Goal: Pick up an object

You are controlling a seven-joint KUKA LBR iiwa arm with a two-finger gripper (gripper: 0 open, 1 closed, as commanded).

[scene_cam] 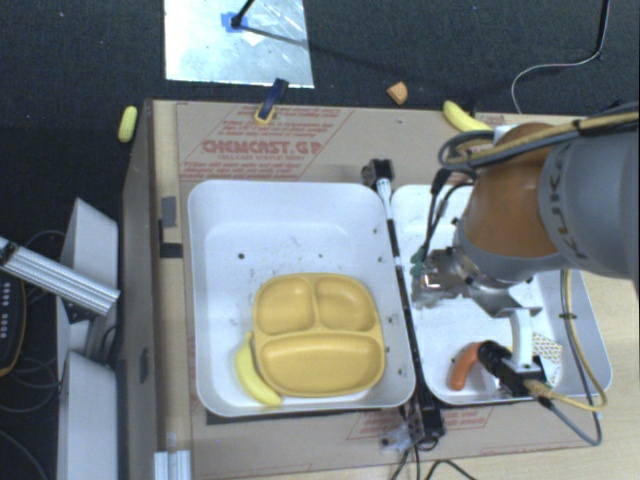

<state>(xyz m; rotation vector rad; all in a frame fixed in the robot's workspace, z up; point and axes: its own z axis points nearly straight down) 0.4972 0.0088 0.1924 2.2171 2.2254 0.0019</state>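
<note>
Sitting on cardboard-topped bench (265, 143), white bins (290, 213), yellow plate (320, 333), dark carpet (70, 48) around.

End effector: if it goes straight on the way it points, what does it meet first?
Likely the bare floor of the right bin, near its inner wall. The end effector points down there; the orange object lies off that line, though depth is unclear.

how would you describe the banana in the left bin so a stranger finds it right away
Look in the left white bin, which holds a mustard-yellow divided plate. The banana curves along that plate's lower-left corner. It is brighter yellow than the plate, slim and crescent-shaped.
</note>
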